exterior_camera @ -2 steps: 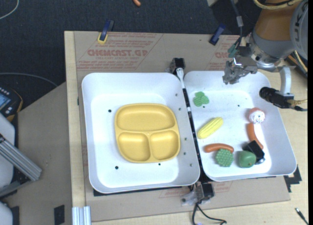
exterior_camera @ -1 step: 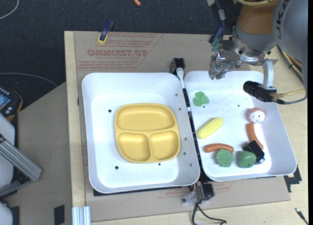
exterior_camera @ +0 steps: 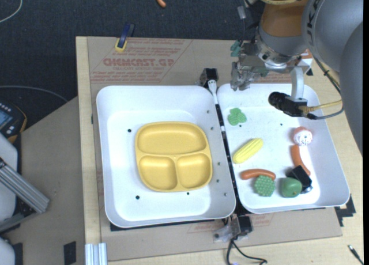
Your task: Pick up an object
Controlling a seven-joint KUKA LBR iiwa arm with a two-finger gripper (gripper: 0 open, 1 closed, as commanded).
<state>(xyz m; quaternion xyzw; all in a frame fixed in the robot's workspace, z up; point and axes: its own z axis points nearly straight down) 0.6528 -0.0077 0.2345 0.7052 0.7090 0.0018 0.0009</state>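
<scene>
On the bench, the grey arm (exterior_camera: 323, 22) with its orange band reached in from the right, and its gripper (exterior_camera: 247, 76) hung over the far left corner of the right bin (exterior_camera: 340, 183). Nothing lay between its fingers; how far apart they stood could not be told from this slant.

The left bin (exterior_camera: 112, 143) bore a yellow divided plate (exterior_camera: 173, 155), the largest loose thing on the bench, lying flat at its middle. The right bin carried the small toy foods. A yellow corn cob (exterior_camera: 248, 150) lay at a tilt near the wall between the bins, well clear of its neighbours. Nearer the front sat a green round piece (exterior_camera: 290, 187), a green bumpy piece (exterior_camera: 264, 185) touching an orange sausage (exterior_camera: 257, 173), and a second sausage (exterior_camera: 297, 157) beside a small white and pink piece (exterior_camera: 302, 137). A flat green leafy piece (exterior_camera: 236, 116) lay closest to the gripper.

As a judgement, the corn cob seemed the best choice: probably light, stiff plastic, a little slippery, best pinched across its narrow middle. The leafy piece looked too flat for the fingers to get under, and the front pieces were crowded together.
</scene>
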